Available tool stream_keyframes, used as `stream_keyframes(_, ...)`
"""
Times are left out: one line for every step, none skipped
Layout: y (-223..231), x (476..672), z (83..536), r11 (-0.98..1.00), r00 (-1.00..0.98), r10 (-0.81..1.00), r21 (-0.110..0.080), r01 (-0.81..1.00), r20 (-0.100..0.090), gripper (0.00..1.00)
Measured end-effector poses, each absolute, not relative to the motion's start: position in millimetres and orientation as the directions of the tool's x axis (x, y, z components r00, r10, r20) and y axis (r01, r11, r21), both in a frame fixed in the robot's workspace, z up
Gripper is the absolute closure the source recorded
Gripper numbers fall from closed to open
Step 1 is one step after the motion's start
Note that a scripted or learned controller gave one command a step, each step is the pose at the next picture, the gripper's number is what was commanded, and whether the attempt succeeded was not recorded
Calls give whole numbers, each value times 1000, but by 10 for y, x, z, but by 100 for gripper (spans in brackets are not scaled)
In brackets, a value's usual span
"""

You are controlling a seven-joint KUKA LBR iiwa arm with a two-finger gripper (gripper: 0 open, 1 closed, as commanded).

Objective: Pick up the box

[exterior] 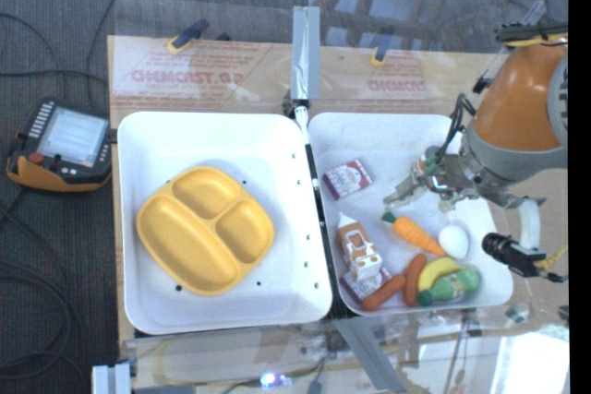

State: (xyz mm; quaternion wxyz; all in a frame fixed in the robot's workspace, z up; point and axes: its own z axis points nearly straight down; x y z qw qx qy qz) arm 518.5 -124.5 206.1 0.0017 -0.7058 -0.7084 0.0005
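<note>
We see the box lying flat in the right bin, near its left wall and upper part. Our claw hovers just right of it, apart from it, fingers spread and grasping nothing.

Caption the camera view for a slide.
Gripper hovers in the right bin near the small box; yellow tray sits left.

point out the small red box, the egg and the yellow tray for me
small red box [347, 178], camera view, middle of its top face
egg [453, 242], camera view, centre of the shell
yellow tray [190, 241], camera view, floor of its long compartment
</note>
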Motion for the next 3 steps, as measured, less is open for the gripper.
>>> stream_keyframes(-989,5897,1114,12,-12,1000,-2,1000,-1,0)
stream_keyframes(-981,6417,950,12,-12,1000,16,1000,0,0)
stream_keyframes(-999,6448,1095,11,-11,1000,28,1000,-4,100)
